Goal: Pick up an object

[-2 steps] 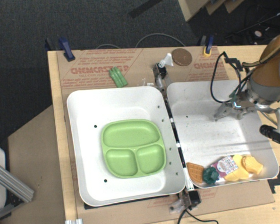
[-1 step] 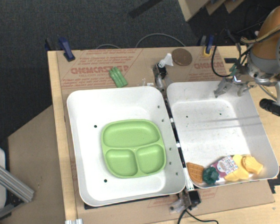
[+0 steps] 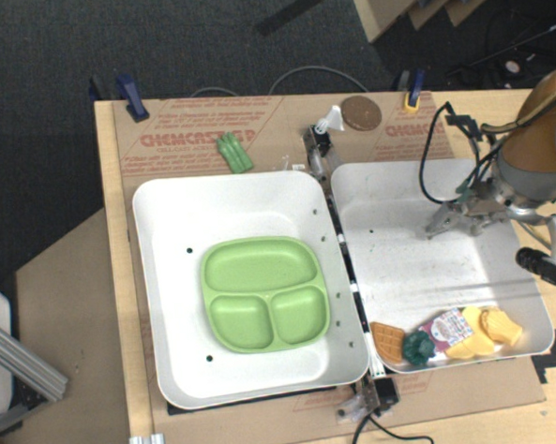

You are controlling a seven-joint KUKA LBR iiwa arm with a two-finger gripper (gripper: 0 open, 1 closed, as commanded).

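My gripper (image 3: 458,222) hangs over the upper middle of the right bin (image 3: 393,256), reaching in from the right on the grey arm (image 3: 528,168). Its two grey fingers look spread open with nothing between them. The loose objects lie along that bin's front edge, well below the gripper: an orange waffle piece (image 3: 387,339), a dark green broccoli toy (image 3: 418,348), a pink and white packet (image 3: 451,328) and yellow food pieces (image 3: 496,330).
The left bin (image 3: 168,270) holds a green divided plate (image 3: 264,293). Behind the bins, on the cardboard bench top, lie a small green item (image 3: 235,153) and a brown disc (image 3: 361,114). A black cable (image 3: 431,151) loops beside the wrist.
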